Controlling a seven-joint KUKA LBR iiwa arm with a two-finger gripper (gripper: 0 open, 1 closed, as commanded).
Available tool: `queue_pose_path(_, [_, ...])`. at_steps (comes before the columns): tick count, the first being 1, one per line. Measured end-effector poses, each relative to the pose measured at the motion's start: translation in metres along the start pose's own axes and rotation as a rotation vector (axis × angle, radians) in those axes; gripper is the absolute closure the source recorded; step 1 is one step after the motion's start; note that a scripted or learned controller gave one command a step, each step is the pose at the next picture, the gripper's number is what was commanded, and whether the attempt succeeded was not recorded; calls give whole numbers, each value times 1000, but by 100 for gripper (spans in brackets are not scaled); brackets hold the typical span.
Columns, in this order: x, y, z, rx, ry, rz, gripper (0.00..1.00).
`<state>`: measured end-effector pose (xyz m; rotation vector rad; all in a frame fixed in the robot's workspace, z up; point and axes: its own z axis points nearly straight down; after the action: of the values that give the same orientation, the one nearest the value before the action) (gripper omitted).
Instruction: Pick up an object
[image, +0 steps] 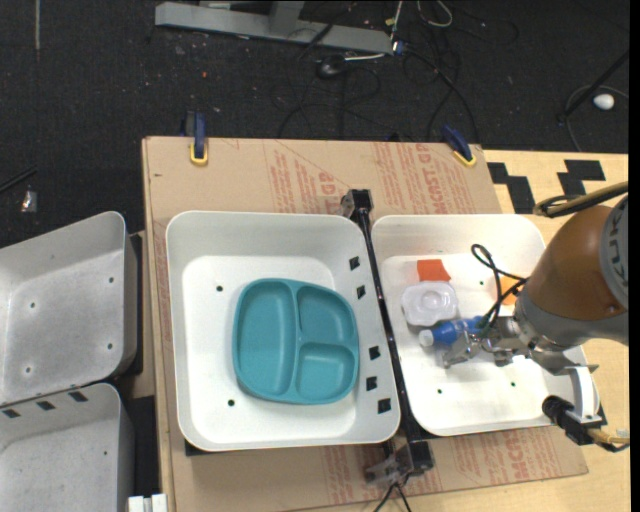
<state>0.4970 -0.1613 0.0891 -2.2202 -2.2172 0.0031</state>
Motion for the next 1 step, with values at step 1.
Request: queue_pose_path(1, [0, 1, -13, -4, -1, 1, 100])
